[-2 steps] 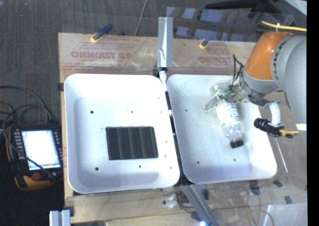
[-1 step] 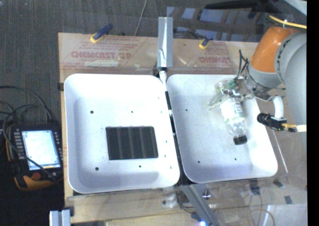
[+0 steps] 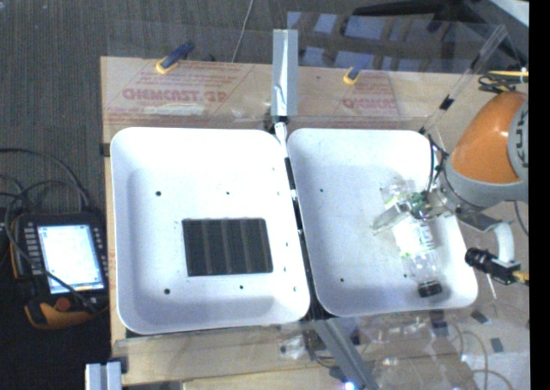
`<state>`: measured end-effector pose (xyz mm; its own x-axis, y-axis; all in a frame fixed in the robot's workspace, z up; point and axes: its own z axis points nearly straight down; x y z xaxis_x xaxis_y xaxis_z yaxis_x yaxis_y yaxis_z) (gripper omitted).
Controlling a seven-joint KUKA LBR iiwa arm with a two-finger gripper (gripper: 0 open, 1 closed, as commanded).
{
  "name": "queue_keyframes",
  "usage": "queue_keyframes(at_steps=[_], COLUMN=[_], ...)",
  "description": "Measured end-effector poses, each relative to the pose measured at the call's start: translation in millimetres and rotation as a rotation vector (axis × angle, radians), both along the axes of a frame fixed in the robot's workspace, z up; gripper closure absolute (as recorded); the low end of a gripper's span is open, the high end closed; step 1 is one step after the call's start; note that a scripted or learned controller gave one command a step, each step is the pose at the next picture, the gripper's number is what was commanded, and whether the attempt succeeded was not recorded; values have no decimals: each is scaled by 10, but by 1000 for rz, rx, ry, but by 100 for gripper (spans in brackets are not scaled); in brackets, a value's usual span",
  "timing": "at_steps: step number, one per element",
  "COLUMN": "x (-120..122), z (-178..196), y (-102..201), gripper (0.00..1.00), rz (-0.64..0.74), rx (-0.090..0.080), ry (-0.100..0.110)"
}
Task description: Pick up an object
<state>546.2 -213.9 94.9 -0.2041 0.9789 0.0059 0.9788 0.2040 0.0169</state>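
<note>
Right now my landmark is the right bin [image 3: 344,208], the white tray nearer the arm [image 3: 490,152], which leans in over its far right edge so it can reach down there. Left of that bin sits the left bin [image 3: 146,208], carrying a dark ribbed panel [image 3: 228,246] flat on its floor. Inside the right bin, toward its right wall, lies a clear plastic bottle [image 3: 421,251], black cap toward the near rim. The hand [image 3: 418,202] hovers at the bottle's upper end; whether it grips, I cannot tell.

Bottle [image 3: 421,251] in right bin [image 3: 344,165]; grille [image 3: 228,246] in left bin [image 3: 155,156].
</note>
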Motion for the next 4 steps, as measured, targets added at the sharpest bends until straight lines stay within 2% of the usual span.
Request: queue_keyframes(at_steps=[1, 2, 3, 4], x=[616, 177, 262, 270], z=[-14, -9, 526, 611], y=[40, 41, 243, 262], gripper=[0, 0, 0, 100], rz=[-170, -14, 14, 17], rx=[4, -9, -9, -7], ry=[4, -2, 15, 15])
